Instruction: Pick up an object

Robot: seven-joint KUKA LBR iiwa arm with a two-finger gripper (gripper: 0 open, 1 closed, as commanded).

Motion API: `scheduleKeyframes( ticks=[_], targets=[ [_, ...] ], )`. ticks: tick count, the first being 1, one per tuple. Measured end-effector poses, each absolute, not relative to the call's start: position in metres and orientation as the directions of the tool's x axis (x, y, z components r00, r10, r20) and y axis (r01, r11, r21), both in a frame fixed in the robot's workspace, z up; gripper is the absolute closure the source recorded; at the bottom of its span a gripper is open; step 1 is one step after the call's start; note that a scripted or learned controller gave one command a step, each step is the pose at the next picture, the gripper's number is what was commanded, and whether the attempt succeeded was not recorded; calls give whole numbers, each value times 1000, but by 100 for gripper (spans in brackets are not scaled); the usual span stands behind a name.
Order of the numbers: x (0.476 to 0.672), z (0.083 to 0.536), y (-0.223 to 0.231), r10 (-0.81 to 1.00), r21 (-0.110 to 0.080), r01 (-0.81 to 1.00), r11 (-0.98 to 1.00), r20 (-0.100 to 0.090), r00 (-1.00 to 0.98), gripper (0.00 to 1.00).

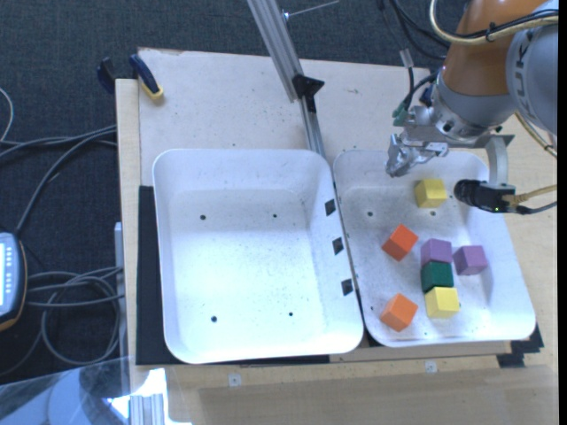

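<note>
Over the right bin (518, 299), gripper (403, 161) hangs beside a yellow cube (431, 192); its opening can't be told.

Fixed above the table (221, 96), looking down at a slant rather than straight overhead. Set far enough back to take in both white bins side by side, the left bin (177, 184) near the middle of the frame, the right bin (509, 312) toward the right edge. Far side of the table toward the top of the frame, near edge along the bottom. Dark carpeted floor (62, 25) with loose cables (53, 149) seen beyond the table at left and top. Arm (496, 42) entering from the upper right, cropped by the frame. Slanted metal pole (275, 34) crossing the upper middle.
</note>
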State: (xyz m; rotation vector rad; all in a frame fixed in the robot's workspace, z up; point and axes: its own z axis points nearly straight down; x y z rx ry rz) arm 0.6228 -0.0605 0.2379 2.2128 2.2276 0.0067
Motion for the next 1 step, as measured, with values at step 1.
scheduleKeyframes(
  ticks=[1],
  targets=[
    [636, 235, -9, 1000, 3, 1000, 7, 2, -7, 100]
  ],
)
